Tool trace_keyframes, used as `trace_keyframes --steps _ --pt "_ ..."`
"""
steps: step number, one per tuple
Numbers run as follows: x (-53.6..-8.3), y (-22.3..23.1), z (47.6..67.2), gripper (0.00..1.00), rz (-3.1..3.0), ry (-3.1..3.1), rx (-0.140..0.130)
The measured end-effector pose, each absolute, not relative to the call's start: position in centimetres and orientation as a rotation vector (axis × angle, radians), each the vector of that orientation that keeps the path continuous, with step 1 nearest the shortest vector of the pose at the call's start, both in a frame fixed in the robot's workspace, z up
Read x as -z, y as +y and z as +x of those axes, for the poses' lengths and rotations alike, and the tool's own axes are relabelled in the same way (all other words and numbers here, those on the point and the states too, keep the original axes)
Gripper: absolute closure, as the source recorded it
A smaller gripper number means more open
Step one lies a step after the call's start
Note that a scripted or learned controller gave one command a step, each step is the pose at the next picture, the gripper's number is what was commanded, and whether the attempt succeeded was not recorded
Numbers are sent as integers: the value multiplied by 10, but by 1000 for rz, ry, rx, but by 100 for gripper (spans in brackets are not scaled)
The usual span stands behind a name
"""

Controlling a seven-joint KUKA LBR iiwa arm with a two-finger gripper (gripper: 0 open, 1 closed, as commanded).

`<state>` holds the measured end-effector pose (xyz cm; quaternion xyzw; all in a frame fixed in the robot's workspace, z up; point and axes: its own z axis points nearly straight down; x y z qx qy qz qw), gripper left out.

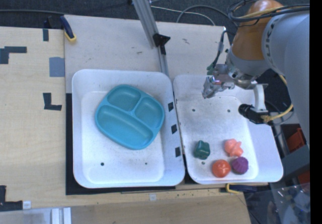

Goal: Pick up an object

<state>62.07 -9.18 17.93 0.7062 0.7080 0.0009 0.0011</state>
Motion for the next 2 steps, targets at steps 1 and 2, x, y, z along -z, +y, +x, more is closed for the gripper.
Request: trace_keyframes --steps 1,2 --pt "-236 -93 612 100 2217 2221 -5" --pt "-281 -98 608 100 2217 2220 -4"
